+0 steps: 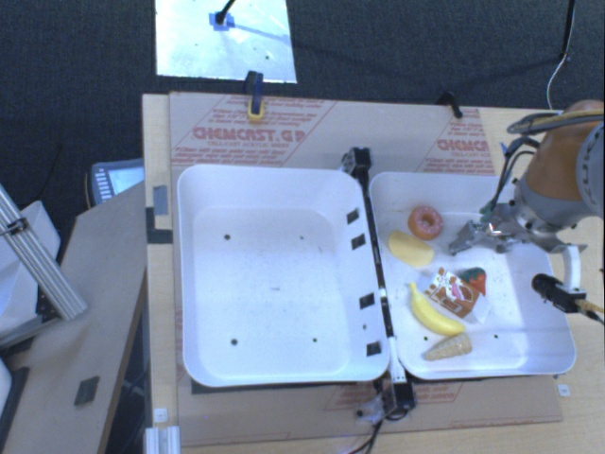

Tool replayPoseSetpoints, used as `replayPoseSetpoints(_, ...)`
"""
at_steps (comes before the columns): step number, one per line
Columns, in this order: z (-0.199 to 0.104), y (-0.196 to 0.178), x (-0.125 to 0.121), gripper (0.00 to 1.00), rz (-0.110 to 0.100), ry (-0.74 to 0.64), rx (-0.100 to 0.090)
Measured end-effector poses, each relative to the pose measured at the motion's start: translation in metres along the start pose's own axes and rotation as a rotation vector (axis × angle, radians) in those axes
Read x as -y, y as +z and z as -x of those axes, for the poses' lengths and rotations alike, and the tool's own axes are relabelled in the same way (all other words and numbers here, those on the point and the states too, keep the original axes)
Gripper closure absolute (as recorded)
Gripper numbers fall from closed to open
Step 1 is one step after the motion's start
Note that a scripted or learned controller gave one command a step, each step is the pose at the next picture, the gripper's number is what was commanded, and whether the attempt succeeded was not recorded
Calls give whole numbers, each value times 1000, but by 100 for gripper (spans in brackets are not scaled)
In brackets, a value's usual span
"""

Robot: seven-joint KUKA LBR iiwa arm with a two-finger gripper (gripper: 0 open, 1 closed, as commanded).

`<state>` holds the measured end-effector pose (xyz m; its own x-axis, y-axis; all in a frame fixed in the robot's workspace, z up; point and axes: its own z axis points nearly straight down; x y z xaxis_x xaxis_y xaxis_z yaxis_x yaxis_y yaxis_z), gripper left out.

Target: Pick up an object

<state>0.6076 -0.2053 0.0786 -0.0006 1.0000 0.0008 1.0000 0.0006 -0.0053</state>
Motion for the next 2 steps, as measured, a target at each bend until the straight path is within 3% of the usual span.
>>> replayPoseSetpoints(1, 2, -4, 84, 0, -4, 4, -2)
replayPoseSetpoints(2, 1, -15, 80, 100, 3, 1, 1)
